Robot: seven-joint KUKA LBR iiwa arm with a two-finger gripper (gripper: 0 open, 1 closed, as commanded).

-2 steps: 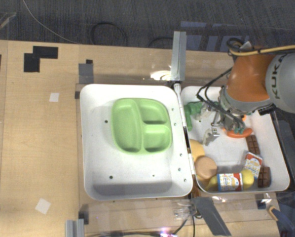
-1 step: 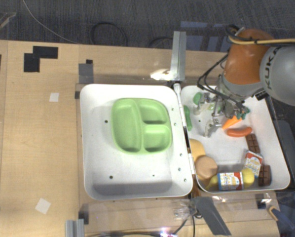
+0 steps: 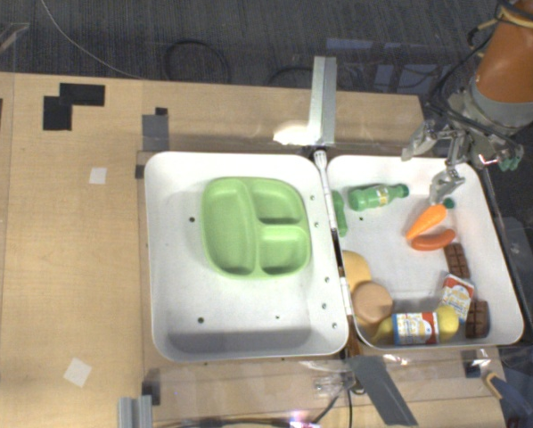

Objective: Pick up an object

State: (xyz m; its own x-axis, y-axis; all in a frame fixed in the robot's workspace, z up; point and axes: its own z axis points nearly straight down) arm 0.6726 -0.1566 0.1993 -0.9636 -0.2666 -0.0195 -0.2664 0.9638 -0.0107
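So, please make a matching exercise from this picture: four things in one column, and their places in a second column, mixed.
Things:
1. green divided tray
2. green bottle
3. carrot
4. chocolate bar

Places:
A. right bin, near its far edge, lying on its side
B. middle of the left bin
C. right bin, just in front of the carrot
D. right bin, just below the hand

Pairs: 1-B, 2-A, 3-D, 4-C
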